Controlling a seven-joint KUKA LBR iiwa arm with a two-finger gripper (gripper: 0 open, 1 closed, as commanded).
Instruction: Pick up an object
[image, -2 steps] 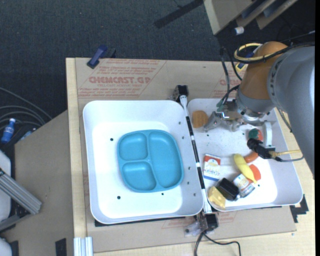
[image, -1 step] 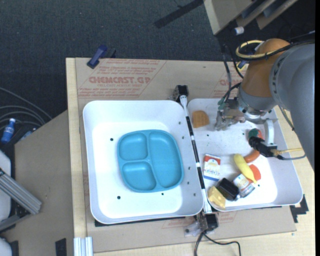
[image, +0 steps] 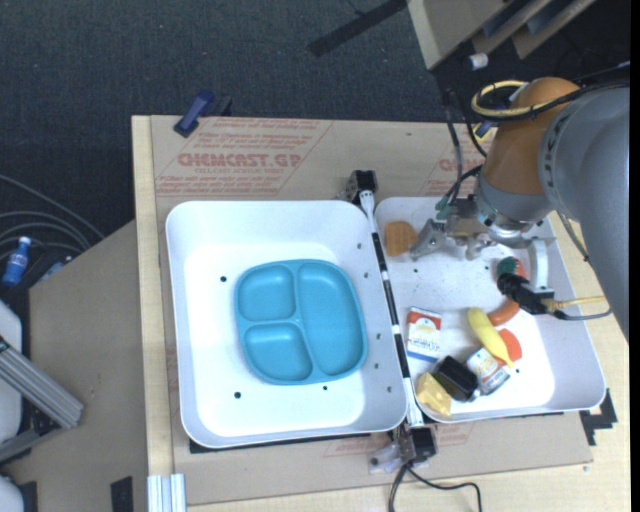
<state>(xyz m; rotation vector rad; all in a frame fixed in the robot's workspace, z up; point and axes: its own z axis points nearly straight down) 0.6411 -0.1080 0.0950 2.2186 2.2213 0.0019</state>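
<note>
I see my grey arm's gripper over the right shallow white bin, beside a brown round cookie; its grip I cannot tell.

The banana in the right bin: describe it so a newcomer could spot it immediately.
Look in the right bin, among the cluster of small items near its front. The banana lies slantwise just right of the small red-and-white box. It is the one plain yellow, elongated piece, with an orange-red item against its right side.
</note>
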